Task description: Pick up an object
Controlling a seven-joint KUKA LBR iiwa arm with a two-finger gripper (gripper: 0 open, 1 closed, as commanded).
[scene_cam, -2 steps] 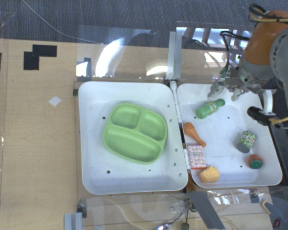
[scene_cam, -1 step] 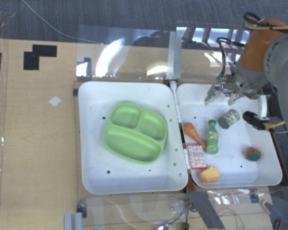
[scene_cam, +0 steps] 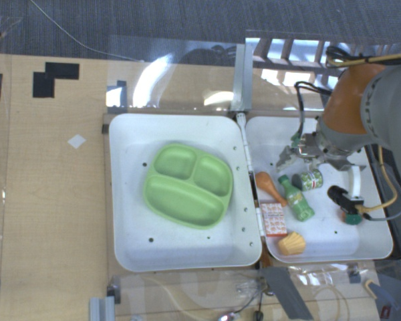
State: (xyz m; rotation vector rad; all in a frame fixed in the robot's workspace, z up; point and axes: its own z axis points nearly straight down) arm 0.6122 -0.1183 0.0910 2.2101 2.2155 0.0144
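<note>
Gripper (scene_cam: 295,158) low in the right bin (scene_cam: 334,246), finger state unreadable, nothing visibly held.
Approach step: green bottle (scene_cam: 297,198) just below it, can (scene_cam: 311,179) beside; next, descend, then close.

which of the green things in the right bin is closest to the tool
The small green can, just below the tool. The green bottle lies lower, beside the carrot.
</note>
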